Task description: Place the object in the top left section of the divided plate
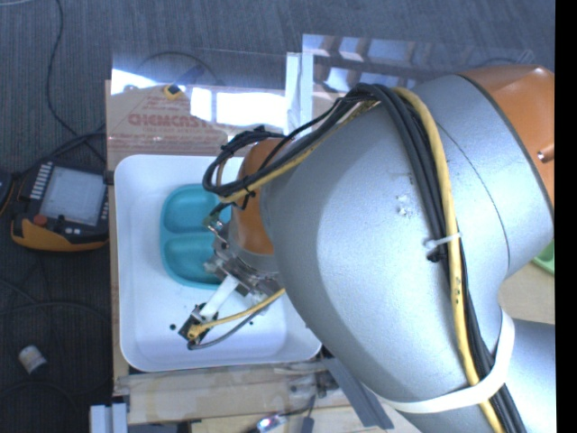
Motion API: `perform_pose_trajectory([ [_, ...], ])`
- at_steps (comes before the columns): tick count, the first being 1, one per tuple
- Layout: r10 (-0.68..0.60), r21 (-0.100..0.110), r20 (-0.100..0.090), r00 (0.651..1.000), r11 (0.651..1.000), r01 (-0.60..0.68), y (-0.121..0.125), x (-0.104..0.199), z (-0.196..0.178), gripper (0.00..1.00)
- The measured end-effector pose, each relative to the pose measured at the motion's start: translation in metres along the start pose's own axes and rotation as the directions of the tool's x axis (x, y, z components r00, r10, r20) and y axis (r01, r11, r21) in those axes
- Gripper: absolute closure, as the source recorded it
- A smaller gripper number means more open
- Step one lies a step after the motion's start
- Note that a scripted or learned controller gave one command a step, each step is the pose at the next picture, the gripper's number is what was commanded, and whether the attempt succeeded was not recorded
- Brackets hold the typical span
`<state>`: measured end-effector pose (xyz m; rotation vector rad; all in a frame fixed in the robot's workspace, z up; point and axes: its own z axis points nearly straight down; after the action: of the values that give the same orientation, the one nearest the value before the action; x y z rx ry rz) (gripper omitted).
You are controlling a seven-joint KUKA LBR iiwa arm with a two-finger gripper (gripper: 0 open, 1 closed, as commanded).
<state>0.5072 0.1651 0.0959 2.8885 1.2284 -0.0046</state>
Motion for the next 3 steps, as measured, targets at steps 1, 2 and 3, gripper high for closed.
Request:
perform_pose_trajectory([
  [1,0.000,0.000,0.000,1.000,1.000,0.000,0.0000,0.0000,0.0000,0.00],
  [2,0.000,0.000,0.000,1.000,1.000,0.000,0.0000,0.0000,0.0000,0.00],
  [3,0.000,0.000,0.000,1.000,1.000,0.000,0.0000,0.0000,0.0000,0.00],
])
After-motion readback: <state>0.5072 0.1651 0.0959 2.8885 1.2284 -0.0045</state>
